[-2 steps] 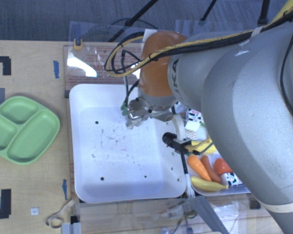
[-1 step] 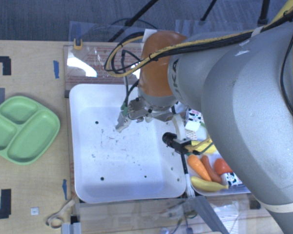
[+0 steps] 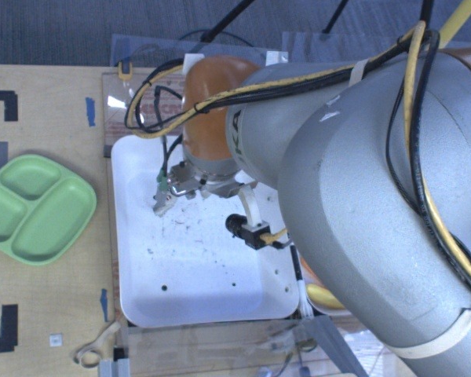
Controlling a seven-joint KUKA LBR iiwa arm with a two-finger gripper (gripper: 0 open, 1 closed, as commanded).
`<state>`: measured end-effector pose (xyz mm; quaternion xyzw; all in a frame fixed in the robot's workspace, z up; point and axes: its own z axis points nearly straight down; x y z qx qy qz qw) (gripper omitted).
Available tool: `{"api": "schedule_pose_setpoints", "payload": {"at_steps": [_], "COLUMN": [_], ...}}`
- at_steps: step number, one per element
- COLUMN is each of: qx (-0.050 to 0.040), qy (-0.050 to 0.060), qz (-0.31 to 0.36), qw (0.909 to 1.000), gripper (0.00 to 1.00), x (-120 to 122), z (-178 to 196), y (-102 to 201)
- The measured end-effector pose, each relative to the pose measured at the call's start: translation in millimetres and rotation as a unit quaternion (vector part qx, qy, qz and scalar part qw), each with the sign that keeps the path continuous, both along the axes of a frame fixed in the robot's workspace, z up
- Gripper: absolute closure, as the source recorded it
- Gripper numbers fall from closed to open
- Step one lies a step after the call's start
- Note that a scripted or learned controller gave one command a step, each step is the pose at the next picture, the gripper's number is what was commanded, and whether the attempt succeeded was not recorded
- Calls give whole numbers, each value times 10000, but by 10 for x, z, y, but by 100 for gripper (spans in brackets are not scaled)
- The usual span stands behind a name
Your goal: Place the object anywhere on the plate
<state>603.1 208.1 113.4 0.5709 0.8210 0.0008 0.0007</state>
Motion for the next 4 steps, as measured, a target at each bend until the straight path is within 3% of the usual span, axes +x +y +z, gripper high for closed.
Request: {"api": "schedule_pose_setpoints", "payload": {"at_steps": [1, 2, 3, 4], "qx": [0, 3, 17, -3], "qy": [9, 13, -32, 27], "qz": [-150, -2244, -1217, -2007], "qw": [9999, 9745, 9926, 9796], "gripper": [0, 0, 0, 0], "x": [-685, -510, 161, -279], "z": [985, -176, -240, 15], "y": [-36, -5, 39, 82]}}
